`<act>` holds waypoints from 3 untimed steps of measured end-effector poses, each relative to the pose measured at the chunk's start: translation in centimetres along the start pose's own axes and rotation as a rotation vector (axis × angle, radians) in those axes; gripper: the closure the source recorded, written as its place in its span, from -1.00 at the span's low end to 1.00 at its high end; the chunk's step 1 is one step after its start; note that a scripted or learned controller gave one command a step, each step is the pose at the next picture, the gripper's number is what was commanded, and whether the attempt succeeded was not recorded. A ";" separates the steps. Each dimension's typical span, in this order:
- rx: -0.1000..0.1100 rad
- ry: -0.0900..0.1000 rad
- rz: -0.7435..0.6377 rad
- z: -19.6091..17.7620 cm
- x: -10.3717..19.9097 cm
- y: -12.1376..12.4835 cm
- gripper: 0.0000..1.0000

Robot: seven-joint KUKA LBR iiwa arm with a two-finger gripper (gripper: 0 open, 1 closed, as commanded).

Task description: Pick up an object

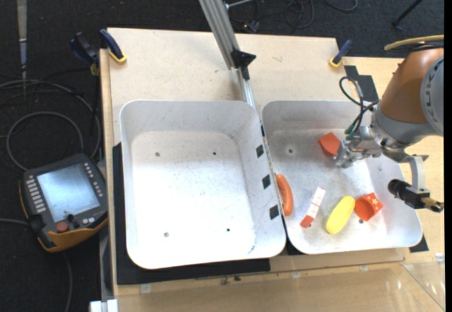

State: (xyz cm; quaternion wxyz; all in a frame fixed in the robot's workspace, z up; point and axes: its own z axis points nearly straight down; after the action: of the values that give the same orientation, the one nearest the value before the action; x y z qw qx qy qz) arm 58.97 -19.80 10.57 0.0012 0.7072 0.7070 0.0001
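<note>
**Inspector:** Begin with the objects. Where do they lie?

**Assistant:** All are in the right bin (282,127). An orange block (328,143) sits toward the far side, tilted, just left of the gripper (344,159). An orange sausage-shaped piece (284,193) lies along the left wall. A white and red stick (313,207) lies near the middle, slanted. A yellow oblong piece (340,214) lies just right of it, and a red and orange block (368,206) sits just beside that, toward the right wall.

**Inspector:** And the gripper's condition?

**Assistant:** It is low over the bin floor, close to the orange block, possibly touching its right edge. Whether the jaws are spread or pressed together I cannot tell; the metal tip is too small and blurred. Nothing is visibly between them.

**Inspector:** The arm?

**Assistant:** The arm (417,102) enters from the right, its orange band above the wrist, with cables trailing.

**Inspector:** Surroundings?

**Assistant:** The left bin (134,162) abuts the right one. Both rest on a pale bench (176,63). A metal rail (215,10) slants across the far side. A handheld control pendant (63,198) lies on the dark floor to the left.
</note>
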 end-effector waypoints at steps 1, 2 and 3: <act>-0.003 0.000 0.001 -4.7 -0.1 -0.7 1.00; -0.006 -0.002 -0.003 -11.0 0.0 -0.9 1.00; -0.006 -0.002 -0.004 -16.4 0.0 -0.8 1.00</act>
State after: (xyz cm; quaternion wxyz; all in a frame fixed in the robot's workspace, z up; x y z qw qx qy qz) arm 58.19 -19.81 26.94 0.0040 0.7060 0.7082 0.0017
